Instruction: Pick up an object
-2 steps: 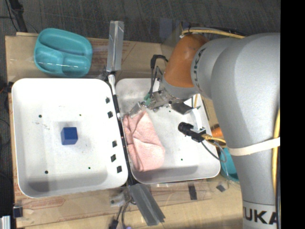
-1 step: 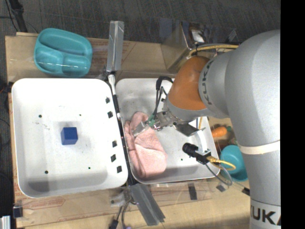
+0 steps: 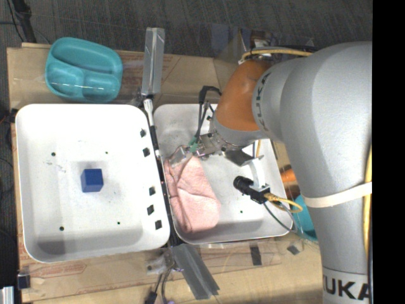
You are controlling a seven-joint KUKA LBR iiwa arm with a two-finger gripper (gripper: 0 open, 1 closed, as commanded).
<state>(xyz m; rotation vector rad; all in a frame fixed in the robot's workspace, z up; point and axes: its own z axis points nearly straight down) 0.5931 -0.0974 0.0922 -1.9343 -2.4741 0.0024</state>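
A pink cloth (image 3: 192, 192) lies crumpled along the left side of the right bin (image 3: 266, 223). My gripper (image 3: 197, 148) is low in that bin, right at the cloth's upper end, under the orange wrist band. A blue cube (image 3: 92, 179) sits alone in the left bin (image 3: 76, 132), far from the gripper.
A teal moulded tray (image 3: 83, 69) rests on the bench behind the left bin. The grey arm (image 3: 323, 132) covers the right bin's right side. A black cable fitting (image 3: 249, 188) hangs over the right bin's floor. A metal divider (image 3: 152, 59) runs between the bins.
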